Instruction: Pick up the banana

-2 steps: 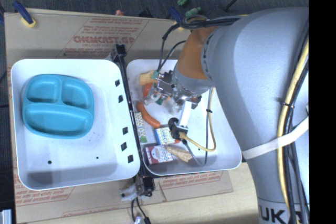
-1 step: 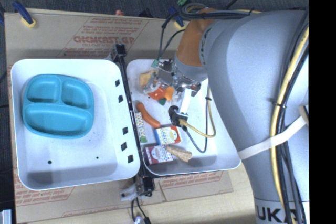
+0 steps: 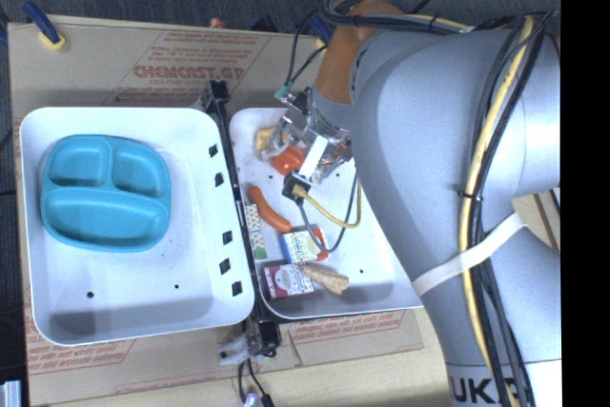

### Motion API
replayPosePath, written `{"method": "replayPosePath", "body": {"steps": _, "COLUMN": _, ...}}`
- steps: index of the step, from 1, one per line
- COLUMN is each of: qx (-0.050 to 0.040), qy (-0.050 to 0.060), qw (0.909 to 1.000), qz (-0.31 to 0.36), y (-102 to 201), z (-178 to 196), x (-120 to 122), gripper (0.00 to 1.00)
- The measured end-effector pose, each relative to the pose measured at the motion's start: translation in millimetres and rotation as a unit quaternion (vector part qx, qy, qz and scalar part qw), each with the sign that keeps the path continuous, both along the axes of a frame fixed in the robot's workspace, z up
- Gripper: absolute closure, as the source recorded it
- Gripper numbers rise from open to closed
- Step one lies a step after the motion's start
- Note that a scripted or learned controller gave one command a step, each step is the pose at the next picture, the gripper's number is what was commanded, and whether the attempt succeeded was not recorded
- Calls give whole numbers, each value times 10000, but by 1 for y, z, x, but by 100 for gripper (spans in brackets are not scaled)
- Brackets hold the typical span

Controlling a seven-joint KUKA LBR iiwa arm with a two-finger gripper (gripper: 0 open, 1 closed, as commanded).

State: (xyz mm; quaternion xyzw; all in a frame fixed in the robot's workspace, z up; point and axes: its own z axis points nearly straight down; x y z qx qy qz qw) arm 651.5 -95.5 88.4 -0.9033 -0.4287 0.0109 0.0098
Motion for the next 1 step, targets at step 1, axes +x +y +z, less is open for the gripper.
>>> {"method": "replayPosePath", "body": {"steps": 1, "qx": -42, "qy": -103, "qw": 9987, "qz": -498, "y": -1, "z": 3, "x": -61, "gripper": 0}}
